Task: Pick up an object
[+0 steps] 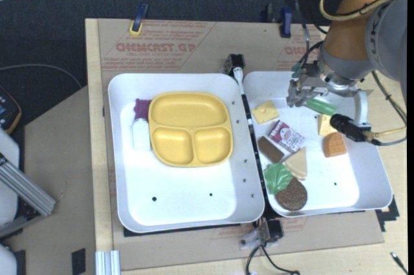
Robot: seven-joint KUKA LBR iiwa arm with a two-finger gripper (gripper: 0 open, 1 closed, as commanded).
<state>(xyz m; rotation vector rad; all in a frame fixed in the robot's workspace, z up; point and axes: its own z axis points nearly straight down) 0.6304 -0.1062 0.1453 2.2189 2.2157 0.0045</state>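
The gripper [303, 94] hung over the right bin [375, 170] near its twelve o'clock edge; how its tool stood, I could not tell. The green object [318, 105] lay just beside it at four o'clock, long axis running ten to four

Tool [303, 94] low over right bin [369, 193], beside green item [319, 105]. Yellow divided tray [191, 127] in left bin [174, 209]. Toy foods clustered near the divider.
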